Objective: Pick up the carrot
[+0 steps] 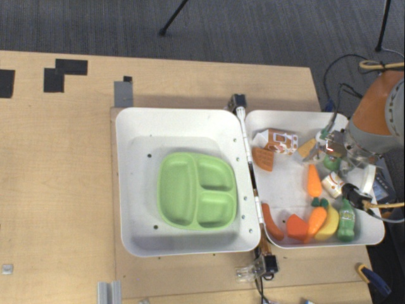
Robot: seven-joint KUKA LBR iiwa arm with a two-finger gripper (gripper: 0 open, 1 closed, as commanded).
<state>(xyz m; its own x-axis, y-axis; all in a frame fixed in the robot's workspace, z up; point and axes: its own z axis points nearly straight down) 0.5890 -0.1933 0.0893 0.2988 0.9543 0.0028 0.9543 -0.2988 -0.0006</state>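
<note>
A single fixed camera looks down at a slant from well above the pale wooden bench [57, 189], far enough to take in both shallow white plastic bins [126, 170]. Beyond the bench's far edge lies dark grey carpet [95, 11]. The grey arm with the orange band [378, 109] enters right of the bins.

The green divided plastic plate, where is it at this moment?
The green divided plastic plate lies flat in the middle of the left white bin, well away from the toy food piled in the right white bin.
</note>
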